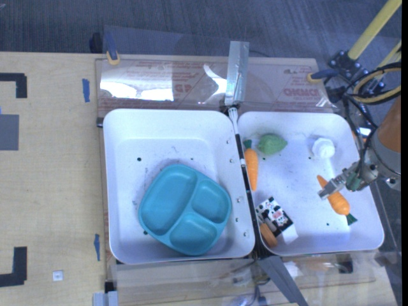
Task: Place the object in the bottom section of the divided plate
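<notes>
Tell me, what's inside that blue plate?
Nothing I can see: the blue plate in the left bin shows three bare sections. The bin floor beneath it is covered. The toys, including a carrot by the divider, lie in the right bin.

Bright, even overhead light, no hard shadows. Strong glare on the clear panel (166,81) behind the bins, white streaks washing out its printed text. Left bin (127,139) and right bin (299,234) near overexposed, surface detail thin. Soft shadow under the blue divided plate (185,209) on its lower right side. Overall slightly soft, low resolution; small items lack crisp edges. Gripper (347,182) area mildly blurred. Dark floor at top is dim and grainy. Slight slant perspective, no obvious edge distortion.
</notes>
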### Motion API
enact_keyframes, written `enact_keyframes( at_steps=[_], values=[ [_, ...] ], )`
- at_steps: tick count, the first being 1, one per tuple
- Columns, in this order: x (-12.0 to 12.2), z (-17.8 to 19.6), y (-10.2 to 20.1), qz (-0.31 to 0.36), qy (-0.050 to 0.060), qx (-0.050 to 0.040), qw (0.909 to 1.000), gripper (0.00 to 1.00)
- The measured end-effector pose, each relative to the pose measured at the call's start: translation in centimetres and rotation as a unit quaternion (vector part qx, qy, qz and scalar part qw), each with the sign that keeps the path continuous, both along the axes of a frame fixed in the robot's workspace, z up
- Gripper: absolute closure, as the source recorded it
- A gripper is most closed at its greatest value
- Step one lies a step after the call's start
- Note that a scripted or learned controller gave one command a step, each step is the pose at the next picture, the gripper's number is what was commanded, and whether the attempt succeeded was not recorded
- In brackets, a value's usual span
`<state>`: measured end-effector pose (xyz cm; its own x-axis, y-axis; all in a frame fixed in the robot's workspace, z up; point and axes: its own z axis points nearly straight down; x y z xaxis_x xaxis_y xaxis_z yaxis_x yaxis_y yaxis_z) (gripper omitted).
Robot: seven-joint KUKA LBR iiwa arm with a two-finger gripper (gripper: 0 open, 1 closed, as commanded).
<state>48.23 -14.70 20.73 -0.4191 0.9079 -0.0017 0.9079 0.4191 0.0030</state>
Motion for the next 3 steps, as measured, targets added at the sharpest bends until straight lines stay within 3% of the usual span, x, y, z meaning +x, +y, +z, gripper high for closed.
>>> enact_keyframes(
  at_steps=[1,2,3],
  values=[
    [-0.2,-2.3,6.7,0.108,0.002,0.0007,0.9942,1.0],
    [-0.1,4.2,14.4,0.233,-0.002,-0.0007,0.9726,1.0],
    [-0.3,2.8,21.5,0.198,0.002,0.0004,0.9803,1.0]
  ],
)
